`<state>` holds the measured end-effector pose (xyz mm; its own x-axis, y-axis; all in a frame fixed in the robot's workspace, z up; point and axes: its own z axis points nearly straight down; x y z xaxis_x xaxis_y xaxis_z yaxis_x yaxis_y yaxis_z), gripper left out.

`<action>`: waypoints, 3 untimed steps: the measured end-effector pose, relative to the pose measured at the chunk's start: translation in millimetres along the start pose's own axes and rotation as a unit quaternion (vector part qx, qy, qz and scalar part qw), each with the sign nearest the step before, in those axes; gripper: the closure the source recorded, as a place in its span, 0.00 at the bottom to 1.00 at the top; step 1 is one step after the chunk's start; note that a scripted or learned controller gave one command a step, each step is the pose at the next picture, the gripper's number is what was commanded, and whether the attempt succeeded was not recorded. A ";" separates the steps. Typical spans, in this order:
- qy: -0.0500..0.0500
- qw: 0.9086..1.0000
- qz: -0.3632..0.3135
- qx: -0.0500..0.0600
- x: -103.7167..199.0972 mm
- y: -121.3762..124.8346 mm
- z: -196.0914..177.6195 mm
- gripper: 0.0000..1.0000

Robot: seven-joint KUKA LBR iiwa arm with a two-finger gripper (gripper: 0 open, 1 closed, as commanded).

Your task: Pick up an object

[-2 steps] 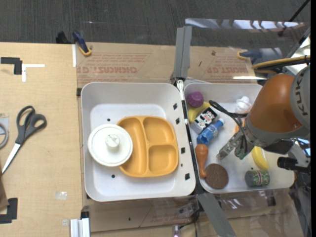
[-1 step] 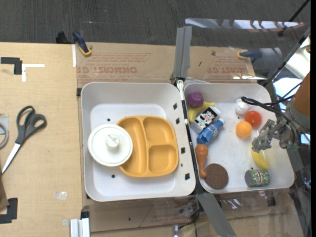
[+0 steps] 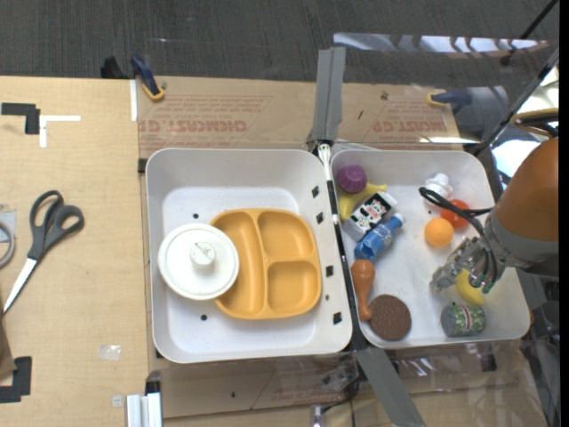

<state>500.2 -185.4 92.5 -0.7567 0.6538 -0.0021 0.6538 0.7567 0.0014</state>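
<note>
The right bin (image 3: 418, 163) holds several small objects. Among them are a purple piece (image 3: 352, 178), a white and black box (image 3: 372, 211), a blue bottle (image 3: 380, 237), an orange ball (image 3: 437, 231) and a red item (image 3: 457, 210). Nearer the front lie a brown drumstick (image 3: 364, 283), a brown disc (image 3: 389, 317) and a green can (image 3: 463, 319). My gripper (image 3: 462, 272) hangs low at the bin's right side, just over a yellow object (image 3: 472, 291) that it partly hides. It is right of the orange ball and above the green can.
The left bin (image 3: 169, 327) holds a yellow divided plate (image 3: 267, 265) with a white round lid (image 3: 198, 259) on its left edge. Scissors (image 3: 43, 231) lie on the wooden bench to the left. A metal divider (image 3: 327, 96) runs between the bins at the back.
</note>
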 end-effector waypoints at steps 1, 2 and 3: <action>0.000 1.000 0.006 0.000 47.1 59.6 -120.5 1.00; 0.000 0.998 0.062 0.000 79.5 97.4 -176.6 1.00; 0.000 0.997 0.081 0.001 1.4 167.7 -198.6 1.00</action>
<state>608.3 -57.5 291.3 -0.6414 0.7672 -0.0023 0.7672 0.6414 -0.0003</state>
